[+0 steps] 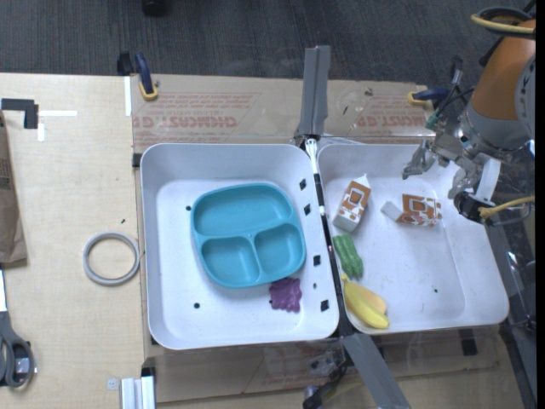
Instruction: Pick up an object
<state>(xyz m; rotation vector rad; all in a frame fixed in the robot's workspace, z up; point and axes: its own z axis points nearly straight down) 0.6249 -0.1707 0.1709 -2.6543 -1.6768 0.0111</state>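
My gripper (439,174) hangs over the far right part of the right bin (443,309), below the arm's orange band. It is open, with nothing between its fingers. Just in front of it a small brown-and-white carton (418,210) lies flat on the bin floor. A taller brown-and-white carton (352,204) stands by the bin's left wall. A green vegetable (348,256) and a yellow banana (366,305) lie along that same wall, nearer the front.
The left bin (166,254) holds a blue divided plate (248,234) and a purple grape bunch (286,294). A grey post (315,92) stands behind the divider between the bins. A tape ring (111,257) and scissors (15,356) lie on the bench at left.
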